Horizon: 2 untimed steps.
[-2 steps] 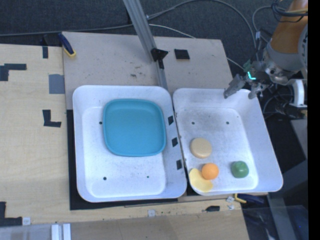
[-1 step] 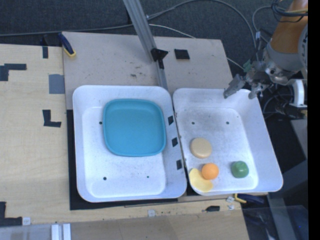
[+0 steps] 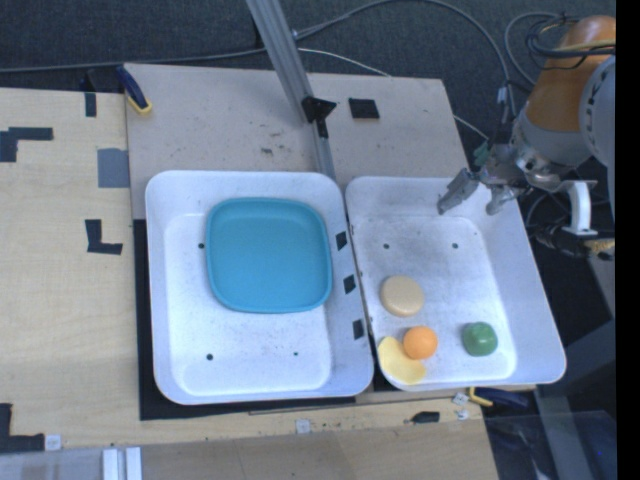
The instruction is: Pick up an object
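The left bin holds a square blue plate, lying flat. In the right bin, near its front edge, lie a round beige piece, a yellow piece with a small orange ball touching it, and a green ball a little apart. Nothing covers them. The gripper hangs over the bin's far right corner, fingers spread, grasping nothing.

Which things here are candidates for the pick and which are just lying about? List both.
For the pick: gripper, open, over the right bin; beige round piece, orange ball, green piece, yellow piece.

Lying about: blue plate in the left bin, clamp, metal pole.
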Tool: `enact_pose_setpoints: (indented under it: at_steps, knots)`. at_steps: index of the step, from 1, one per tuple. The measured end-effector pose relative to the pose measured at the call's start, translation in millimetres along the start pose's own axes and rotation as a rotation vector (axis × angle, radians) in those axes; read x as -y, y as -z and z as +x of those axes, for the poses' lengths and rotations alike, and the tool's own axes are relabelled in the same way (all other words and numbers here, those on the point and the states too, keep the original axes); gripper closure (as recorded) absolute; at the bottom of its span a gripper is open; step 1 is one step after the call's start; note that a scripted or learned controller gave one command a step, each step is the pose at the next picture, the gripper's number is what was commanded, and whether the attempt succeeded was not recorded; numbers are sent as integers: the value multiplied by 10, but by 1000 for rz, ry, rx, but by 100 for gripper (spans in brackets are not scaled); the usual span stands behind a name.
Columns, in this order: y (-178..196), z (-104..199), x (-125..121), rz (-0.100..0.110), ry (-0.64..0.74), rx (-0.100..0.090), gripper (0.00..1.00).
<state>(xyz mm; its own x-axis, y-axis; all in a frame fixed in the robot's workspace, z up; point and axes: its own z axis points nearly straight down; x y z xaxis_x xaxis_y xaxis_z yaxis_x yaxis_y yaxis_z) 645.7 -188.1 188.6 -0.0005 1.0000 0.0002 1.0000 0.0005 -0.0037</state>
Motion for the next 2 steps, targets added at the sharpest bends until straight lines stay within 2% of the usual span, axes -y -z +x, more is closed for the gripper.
enact_pose_setpoints:
  at_steps: [2]
  knots:
    - [-960, -4, 27, 1, 0, -1, 0]
